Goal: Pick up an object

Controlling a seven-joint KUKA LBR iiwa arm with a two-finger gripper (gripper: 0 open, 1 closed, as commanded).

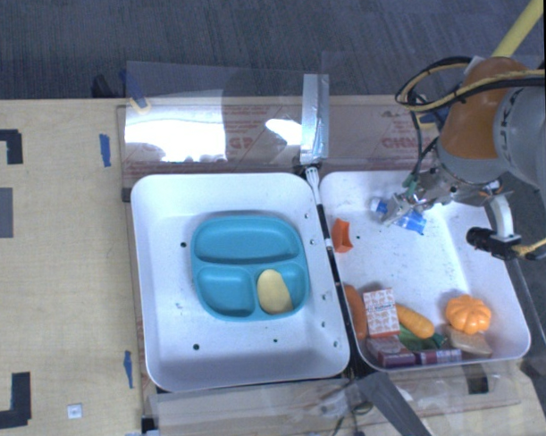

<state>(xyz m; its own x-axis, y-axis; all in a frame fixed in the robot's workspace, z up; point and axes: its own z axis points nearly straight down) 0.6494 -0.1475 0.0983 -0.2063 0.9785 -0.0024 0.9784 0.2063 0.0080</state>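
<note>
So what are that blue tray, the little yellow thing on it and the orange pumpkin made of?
The blue tray looks like moulded plastic: one even colour, rounded compartments, a soft matte sheen. The yellow piece in its lower right compartment seems to be smooth plastic toy food, perhaps a lemon or a potato. The orange pumpkin in the right bin also looks like plastic, ribbed and slightly glossy.
</note>
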